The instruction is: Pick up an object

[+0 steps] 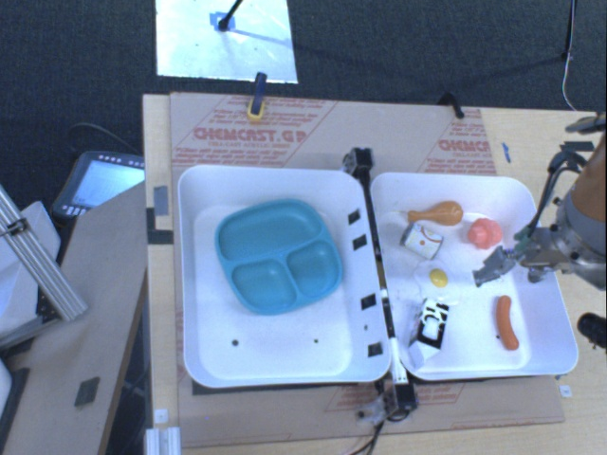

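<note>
White and shallow, two plastic bins sit side by side on the pale wooden table (156, 121), with a sheet of printed brown cardboard (285, 131) under them. In the left bin (194, 349) lies a teal plastic plate with three compartments (278, 255), flat and slightly turned, roughly in the middle of the bin floor. The right bin (560, 344) holds the small things: a tan toy drumstick (438, 214) near the far wall, a pink rounded toy (485, 233) just to its right, a small white cylinder with dark markings (421, 240) just below the drumstick, a little yellow round piece (437, 277) nearer the middle, a black and white boxy object (432, 324) close to the divider at the near side, and an orange-red toy sausage (506, 322) lying lengthwise toward the near right corner. The grey arm reaches in from the right, and its pincer (493, 271) hangs over the right bin between the pink toy and the sausage, apart from both; whether its fingers are spread or closed I cannot tell, and nothing shows between them. A grey tablet-like device (95, 186) rests off the table's left side, and a pale square sheet (223, 27) lies on the dark floor beyond.
</note>
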You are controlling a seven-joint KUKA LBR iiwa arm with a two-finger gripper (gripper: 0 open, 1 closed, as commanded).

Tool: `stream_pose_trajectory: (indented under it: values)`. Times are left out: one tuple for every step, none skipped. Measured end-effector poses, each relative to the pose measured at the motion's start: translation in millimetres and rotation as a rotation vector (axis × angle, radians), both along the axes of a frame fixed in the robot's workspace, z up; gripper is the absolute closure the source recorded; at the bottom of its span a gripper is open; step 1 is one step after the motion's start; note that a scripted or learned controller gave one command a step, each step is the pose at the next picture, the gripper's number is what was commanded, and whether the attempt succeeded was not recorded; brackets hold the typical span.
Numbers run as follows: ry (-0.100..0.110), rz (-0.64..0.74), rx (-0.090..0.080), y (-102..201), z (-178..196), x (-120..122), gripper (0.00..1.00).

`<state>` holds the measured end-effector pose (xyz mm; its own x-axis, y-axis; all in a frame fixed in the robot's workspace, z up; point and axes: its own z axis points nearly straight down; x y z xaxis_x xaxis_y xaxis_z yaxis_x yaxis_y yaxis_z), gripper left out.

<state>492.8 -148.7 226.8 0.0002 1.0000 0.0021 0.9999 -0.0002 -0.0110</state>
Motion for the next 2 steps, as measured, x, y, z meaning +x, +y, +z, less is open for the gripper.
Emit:
stream_pose_trajectory:
  values:
    - [-0.013, 0.004, -0.003, 1, 6, 3, 0.0]
    - [-0.009, 0.002, -0.001, 9, -43, -2, 0.0]
